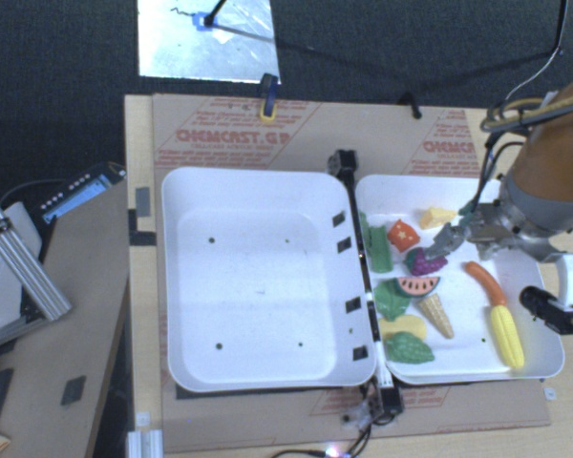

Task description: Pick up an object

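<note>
Toys crowd the left half of the right bin: a green piece against the dividing wall, a red piece, a cheese wedge, purple grapes, a watermelon slice, a cone, a carrot and corn toward the near right rim. The gripper hangs low over the grapes, just beside the red piece; whether its fingers are apart or together cannot be told. The left bin offers a bare floor between its four rims.
</note>
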`<state>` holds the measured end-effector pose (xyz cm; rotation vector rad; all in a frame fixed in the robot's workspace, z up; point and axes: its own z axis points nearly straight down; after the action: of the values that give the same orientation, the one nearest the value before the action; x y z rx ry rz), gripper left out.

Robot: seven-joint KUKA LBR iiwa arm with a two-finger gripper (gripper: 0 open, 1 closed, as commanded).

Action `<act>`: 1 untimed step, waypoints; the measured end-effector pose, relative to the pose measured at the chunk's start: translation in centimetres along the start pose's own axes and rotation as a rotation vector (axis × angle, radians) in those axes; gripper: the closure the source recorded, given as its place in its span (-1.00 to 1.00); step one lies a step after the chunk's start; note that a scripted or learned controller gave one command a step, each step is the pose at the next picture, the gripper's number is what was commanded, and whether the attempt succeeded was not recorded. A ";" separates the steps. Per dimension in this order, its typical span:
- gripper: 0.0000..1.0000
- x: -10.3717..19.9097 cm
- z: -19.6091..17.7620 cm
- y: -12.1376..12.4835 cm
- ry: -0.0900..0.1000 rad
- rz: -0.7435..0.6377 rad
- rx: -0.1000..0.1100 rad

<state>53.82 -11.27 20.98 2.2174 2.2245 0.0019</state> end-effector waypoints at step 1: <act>-1.00 2.5 12.4 3.2 -0.001 -0.003 0.000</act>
<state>57.08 -8.78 8.59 2.2139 2.2277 0.0005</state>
